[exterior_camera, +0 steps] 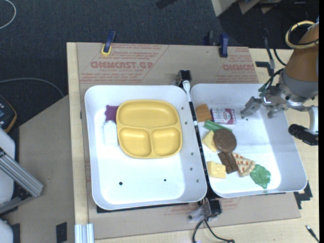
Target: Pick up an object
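A yellow divided tray (149,127) is seen in the left bin (96,151), with a purple item (111,112) tucked at its left edge. In the right bin (283,156), play-food pieces are clustered near the dividing wall: a red-and-white packet (223,116), a brown round patty (225,140), a yellow cheese wedge (217,170) and a green leaf (260,175). The gripper (262,107) is held above the bin's upper right, fingers spread wide and nothing between them. The approach step is judged to be in hand; a shift leftward toward the packet and a descent are called for next.
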You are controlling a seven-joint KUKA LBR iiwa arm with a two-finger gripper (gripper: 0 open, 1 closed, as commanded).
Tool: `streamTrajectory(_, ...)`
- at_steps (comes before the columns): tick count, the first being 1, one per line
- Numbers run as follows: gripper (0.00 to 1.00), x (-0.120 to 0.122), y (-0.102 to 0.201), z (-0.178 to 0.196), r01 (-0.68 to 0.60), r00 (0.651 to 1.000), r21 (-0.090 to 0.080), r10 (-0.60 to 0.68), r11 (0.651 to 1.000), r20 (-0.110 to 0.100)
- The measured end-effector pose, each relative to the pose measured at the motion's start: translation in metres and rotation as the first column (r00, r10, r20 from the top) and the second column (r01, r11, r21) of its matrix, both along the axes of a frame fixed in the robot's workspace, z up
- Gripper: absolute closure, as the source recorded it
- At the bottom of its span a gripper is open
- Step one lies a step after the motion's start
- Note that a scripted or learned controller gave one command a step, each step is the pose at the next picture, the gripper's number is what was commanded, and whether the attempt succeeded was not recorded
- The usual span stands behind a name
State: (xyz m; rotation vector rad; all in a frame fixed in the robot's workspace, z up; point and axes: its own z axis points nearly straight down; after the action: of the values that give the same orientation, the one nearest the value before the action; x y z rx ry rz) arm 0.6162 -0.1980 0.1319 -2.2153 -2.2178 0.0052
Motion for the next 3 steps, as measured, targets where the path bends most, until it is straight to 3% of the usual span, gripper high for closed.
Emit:
streamTrajectory(1,0.0,-0.001,0.001,-0.05,0.001,1.0,-0.001,-0.001,1.0,0.001)
streamTrajectory(2,1.0,0.001,0.001,-0.036,0.0,1.0,-0.003,0.0,1.0,0.009)
streamTrajectory(3,1.0,0.007,-0.003,0.028,0.001,1.0,-0.006,0.0,1.0,0.016)
